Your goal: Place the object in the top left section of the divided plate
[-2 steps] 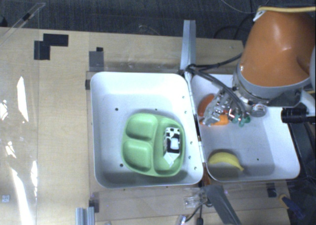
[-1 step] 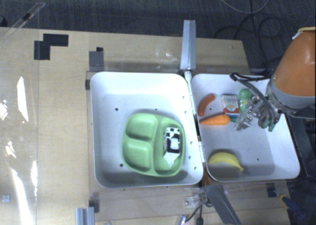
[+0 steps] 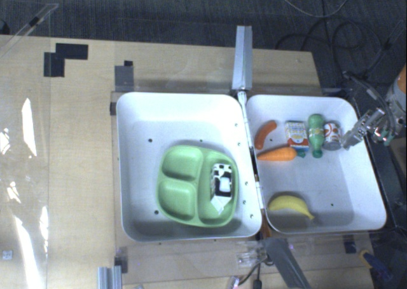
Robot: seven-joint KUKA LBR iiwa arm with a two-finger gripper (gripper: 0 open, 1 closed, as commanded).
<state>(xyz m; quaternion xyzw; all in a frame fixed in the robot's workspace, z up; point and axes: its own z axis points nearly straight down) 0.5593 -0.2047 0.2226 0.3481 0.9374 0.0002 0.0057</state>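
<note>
Two bins on desk. Gripper (image 3: 353, 135) at right bin's (image 3: 362, 215) right edge beside can (image 3: 331, 136), grip state unclear. Green divided plate (image 3: 198, 186) in left bin (image 3: 137, 154), black-white object (image 3: 222, 183) in plate's right section.

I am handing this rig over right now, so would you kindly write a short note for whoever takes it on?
Gripper: at the right bin's right edge, beside the small can; finger state unclear, nothing seen held.
Divided plate: green, in the left bin; a black-and-white item lies in its right section.
Right bin: sausage, carrot, carton, green bottle, banana.
Done: no placement in the top left section.
Left: pick, carry, place.
</note>
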